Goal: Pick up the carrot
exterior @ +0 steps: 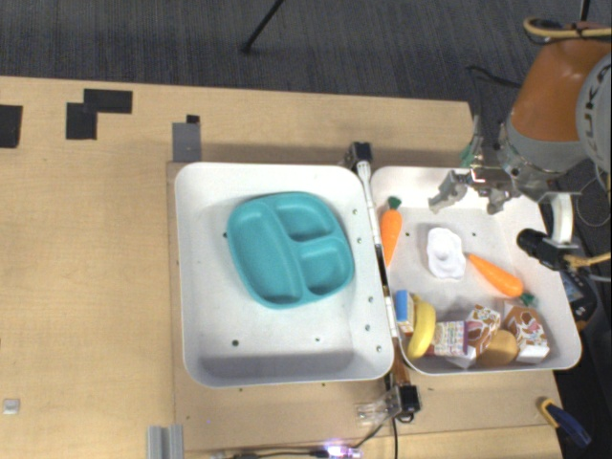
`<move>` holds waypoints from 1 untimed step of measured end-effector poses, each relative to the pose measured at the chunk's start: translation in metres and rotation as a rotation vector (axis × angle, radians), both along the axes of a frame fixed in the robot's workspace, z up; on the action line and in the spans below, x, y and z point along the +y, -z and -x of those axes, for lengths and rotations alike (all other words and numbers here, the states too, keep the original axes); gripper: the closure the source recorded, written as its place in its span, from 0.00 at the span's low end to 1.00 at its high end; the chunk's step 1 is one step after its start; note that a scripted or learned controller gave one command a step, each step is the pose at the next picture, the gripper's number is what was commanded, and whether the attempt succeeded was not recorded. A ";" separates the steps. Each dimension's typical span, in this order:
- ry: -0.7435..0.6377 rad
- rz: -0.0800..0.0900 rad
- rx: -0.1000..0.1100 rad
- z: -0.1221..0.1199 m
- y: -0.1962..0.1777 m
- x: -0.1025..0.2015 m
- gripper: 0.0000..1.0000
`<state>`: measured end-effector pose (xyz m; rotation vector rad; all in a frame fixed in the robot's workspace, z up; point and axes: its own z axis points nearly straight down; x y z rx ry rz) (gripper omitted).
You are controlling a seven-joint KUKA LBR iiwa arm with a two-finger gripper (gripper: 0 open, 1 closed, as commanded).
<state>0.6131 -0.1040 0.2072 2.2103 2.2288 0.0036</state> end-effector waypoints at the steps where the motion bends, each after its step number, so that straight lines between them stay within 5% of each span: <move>1: -0.195 0.002 0.006 0.023 0.116 -0.060 0.00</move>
